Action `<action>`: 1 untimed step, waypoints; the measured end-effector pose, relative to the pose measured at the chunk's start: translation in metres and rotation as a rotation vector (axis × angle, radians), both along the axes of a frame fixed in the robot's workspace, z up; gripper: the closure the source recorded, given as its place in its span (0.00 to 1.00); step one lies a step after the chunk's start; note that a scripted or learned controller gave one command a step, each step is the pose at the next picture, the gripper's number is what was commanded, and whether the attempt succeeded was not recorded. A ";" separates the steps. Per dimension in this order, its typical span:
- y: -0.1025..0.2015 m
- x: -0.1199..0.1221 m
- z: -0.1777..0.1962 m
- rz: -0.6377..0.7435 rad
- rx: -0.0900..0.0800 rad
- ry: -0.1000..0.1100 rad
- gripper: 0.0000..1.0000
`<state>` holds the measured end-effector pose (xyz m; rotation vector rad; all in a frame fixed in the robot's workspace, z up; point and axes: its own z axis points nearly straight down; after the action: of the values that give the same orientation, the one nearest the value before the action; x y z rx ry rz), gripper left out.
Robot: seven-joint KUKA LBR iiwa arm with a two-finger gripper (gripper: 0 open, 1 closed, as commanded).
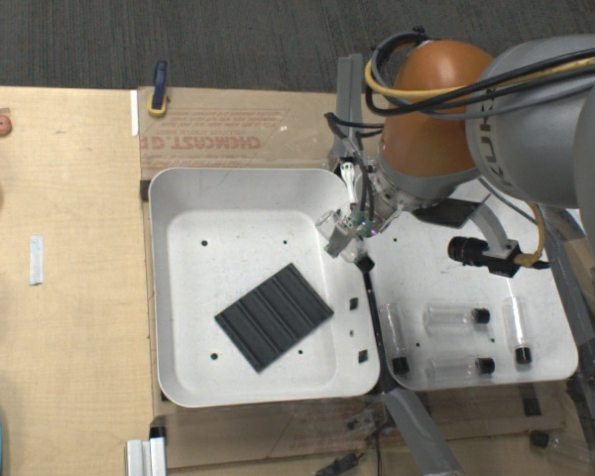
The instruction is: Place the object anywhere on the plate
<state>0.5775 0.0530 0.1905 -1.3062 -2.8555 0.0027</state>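
Observation:
A dark grey ridged plate (275, 316) lies flat and turned at an angle in the left white bin (178, 365), toward its front middle. My gripper (345, 234) hangs over the left bin's right rim, near its back right corner, up and to the right of the plate and apart from it. Several clear tube-like objects with black caps (457, 318) lie in the right bin (560, 350). Something small and pale shows at the gripper's tip, too blurred to name.
The arm's orange wrist (431, 107) and grey body cover the back of the right bin. A black cable end (476, 253) hangs over that bin. A brown cardboard sheet (218, 132) lies behind the left bin.

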 end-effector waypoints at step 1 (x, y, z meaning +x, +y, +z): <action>0.000 0.000 0.000 0.000 0.000 0.000 0.00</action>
<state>0.5775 0.0528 0.1907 -1.3061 -2.8558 0.0027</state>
